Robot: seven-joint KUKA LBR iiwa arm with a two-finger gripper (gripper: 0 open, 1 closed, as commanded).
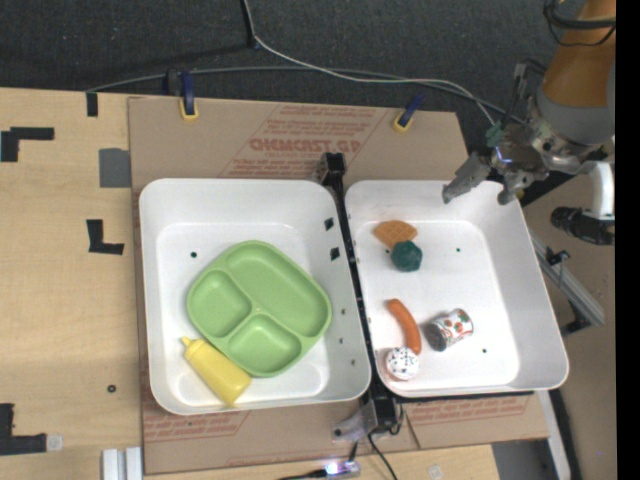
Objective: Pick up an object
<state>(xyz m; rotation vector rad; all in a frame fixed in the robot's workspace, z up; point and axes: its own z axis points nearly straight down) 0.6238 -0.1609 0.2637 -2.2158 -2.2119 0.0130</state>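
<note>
Fingers [484, 181] spread open, nothing between them, above far rim of right bin [540, 298]. Green ball [406, 256] touches orange piece [395, 232]: may roll away. Sausage [403, 320] thin, may slip.

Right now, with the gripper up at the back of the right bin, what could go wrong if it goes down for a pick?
The gripper hangs over the right bin's back rim, so a straight descent might strike it. The orange piece and green ball touch, so a grasp may nudge both. The small can lies sideways and could roll.
</note>
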